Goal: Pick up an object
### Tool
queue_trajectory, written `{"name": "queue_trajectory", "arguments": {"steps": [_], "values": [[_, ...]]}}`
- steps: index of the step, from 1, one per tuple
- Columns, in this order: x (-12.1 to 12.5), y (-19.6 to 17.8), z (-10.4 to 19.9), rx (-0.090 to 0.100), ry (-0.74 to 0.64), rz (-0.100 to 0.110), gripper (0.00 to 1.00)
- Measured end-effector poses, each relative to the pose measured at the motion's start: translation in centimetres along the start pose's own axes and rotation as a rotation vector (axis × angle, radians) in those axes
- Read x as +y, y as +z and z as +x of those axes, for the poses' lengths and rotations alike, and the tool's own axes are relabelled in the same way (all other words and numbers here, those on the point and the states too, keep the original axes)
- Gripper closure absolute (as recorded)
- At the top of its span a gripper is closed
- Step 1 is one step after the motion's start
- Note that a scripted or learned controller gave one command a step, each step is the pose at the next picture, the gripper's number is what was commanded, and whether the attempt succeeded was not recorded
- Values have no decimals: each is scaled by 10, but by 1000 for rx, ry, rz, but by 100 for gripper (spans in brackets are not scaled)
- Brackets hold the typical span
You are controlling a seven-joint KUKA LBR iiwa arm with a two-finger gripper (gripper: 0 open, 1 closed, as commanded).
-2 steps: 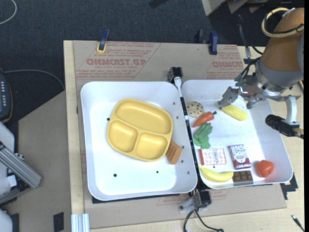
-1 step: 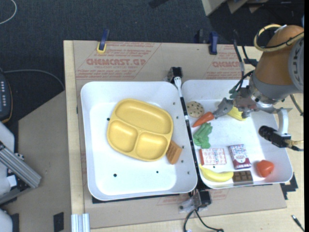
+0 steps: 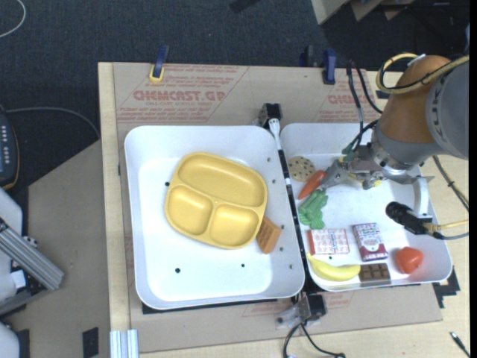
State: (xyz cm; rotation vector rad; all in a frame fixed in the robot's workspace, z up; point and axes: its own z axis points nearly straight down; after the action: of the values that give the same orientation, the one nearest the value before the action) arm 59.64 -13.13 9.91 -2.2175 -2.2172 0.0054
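Observation:
My gripper point(image 3: 344, 171) hangs over the upper part of the right bin point(image 3: 440, 250), below the grey arm with its orange band. Just to its left lies an orange carrot point(image 3: 311, 185), with a round brown cookie point(image 3: 299, 167) above it and a green leafy piece point(image 3: 314, 209) below. Nothing visibly sits in the gripper. Toward the bin's front are two red-and-white packets point(image 3: 329, 241) point(image 3: 369, 241), a banana point(image 3: 333, 270), a chocolate bar point(image 3: 374, 274) and a red tomato point(image 3: 408, 259).
The left bin point(image 3: 141, 222) holds a yellow divided plate point(image 3: 216, 200) and a brown cracker-like piece point(image 3: 268, 236) by its right wall. A black part with a yellow cable point(image 3: 408, 218) sticks out under the arm at the right. Clamps stand on the bench's far edge.

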Motion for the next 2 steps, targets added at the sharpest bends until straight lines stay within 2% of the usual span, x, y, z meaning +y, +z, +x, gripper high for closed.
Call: {"name": "queue_trajectory", "arguments": {"steps": [1, 2], "values": [[0, 15, 1, -1, 0, -3, 0], [1, 3, 0, -2, 1, -7, 100]]}}
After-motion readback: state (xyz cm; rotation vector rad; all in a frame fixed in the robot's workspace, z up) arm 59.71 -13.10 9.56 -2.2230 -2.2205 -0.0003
